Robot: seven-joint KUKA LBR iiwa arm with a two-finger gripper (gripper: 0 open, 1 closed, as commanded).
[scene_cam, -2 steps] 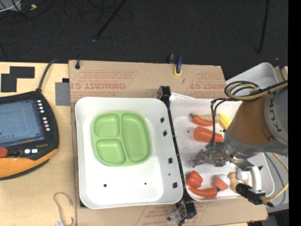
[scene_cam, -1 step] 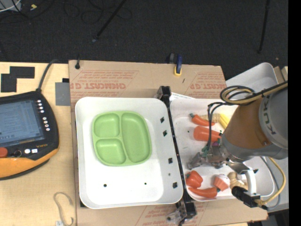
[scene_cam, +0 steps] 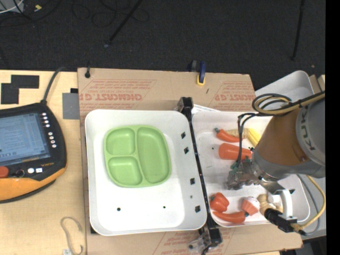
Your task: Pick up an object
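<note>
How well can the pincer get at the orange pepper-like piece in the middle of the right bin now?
Probably yes. The pincer hangs low in the right bin, just below the orange piece, and nothing lies on top of that piece. The red pieces sit apart, nearer the front wall.

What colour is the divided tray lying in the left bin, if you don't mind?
Light green; the tray shows plainly in the camera view.

One fixed camera looks down at a slant on both white bins (scene_cam: 101,142).
</note>
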